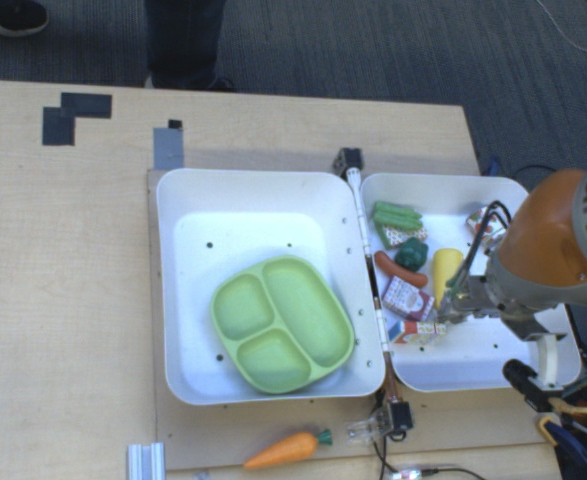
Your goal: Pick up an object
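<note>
The right bin (473,360) holds several toy foods along its left side. A light green pod (396,214) lies at the back, with a dark green piece (411,255) in front of it. Beside them are a yellow piece (445,266), a red sausage (391,266) and a red and white packet (403,294). My gripper (439,316) is low in this bin, just right of the packet and below the yellow piece, over small red and white bits (413,330). The wrist hides whatever lies under it.
The left bin (188,268) holds a light green divided plate (281,323). An orange carrot (285,450) lies on the bench in front of the bins. Black clamps (349,160) sit at the divider between the bins. The arm's orange band (551,230) overhangs the right bin's right side.
</note>
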Action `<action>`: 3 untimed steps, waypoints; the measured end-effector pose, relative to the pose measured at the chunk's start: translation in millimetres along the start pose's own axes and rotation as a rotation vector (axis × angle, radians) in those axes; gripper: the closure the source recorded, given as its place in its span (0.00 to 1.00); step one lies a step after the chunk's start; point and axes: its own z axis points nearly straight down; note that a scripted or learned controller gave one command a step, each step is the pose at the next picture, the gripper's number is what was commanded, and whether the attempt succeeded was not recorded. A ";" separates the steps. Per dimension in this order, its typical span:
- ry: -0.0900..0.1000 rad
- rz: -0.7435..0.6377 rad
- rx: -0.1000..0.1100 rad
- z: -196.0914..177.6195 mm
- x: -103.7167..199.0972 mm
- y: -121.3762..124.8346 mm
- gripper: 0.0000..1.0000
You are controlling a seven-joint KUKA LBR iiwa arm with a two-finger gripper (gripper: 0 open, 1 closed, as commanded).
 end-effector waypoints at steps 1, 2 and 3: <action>-0.004 0.002 0.008 14.7 -94.8 50.6 1.00; 0.006 -0.002 0.013 15.5 -90.2 50.8 0.00; 0.001 0.002 0.010 13.9 -45.2 -1.2 0.00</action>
